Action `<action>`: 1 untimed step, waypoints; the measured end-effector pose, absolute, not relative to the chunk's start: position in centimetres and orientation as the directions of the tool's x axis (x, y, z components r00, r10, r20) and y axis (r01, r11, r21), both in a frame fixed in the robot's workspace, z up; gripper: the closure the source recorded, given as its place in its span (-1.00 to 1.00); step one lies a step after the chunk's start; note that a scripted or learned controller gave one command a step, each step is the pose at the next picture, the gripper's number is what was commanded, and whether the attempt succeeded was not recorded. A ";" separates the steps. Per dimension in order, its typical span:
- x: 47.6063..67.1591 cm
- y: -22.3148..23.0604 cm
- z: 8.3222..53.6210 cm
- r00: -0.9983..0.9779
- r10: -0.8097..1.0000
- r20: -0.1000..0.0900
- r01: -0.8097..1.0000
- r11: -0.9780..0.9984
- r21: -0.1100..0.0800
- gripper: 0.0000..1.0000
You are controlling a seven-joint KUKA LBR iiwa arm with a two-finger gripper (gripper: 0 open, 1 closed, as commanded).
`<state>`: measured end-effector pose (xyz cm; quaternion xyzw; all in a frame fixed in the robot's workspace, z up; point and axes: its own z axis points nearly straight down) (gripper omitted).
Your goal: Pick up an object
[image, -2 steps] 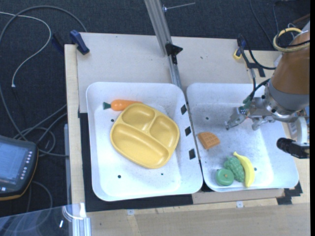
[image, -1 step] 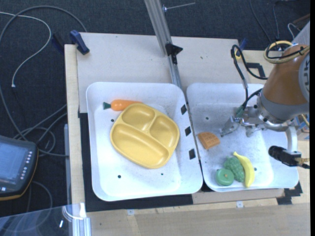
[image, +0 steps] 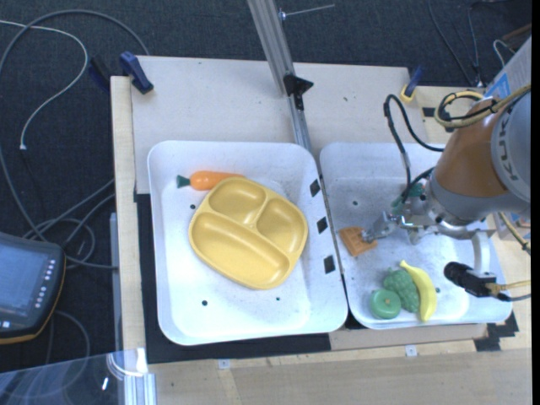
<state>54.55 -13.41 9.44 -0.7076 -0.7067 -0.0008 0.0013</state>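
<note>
Two white bins are sitting side by side on the bench, and going from left to right, the left bin (image: 169,251) is holding a yellow divided plate (image: 247,230) tilted across its middle, with a toy carrot (image: 207,180) lying just beyond the plate's far edge, its orange body pointing right and its green top pointing left. Across the divider, the right bin (image: 363,175) is carrying a small orange wedge (image: 356,242) near its left wall, and the gripper (image: 377,229) is hovering just beside that wedge, reaching in from the right under the orange-banded arm (image: 472,171). Whether the tool is clenched or released is not something this view is showing clearly, and nothing is visibly sitting between its tips. Toward the near edge of the same bin, a green round piece (image: 386,304), a green leafy toy (image: 405,287) and a banana (image: 422,289) are lying bunched together, touching. The wedge is probably the target: it is looking light and stiff, likely slick plastic, flat against the floor, so it may be sliding away under a glancing touch. Its long axis is running roughly from upper left to lower right, so pinching across its narrow sides seems safest.
</note>
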 end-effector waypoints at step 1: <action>54.7 -13.5 10.8 -0.001 1.000 0.001 1.000 0.001 0.006 1.00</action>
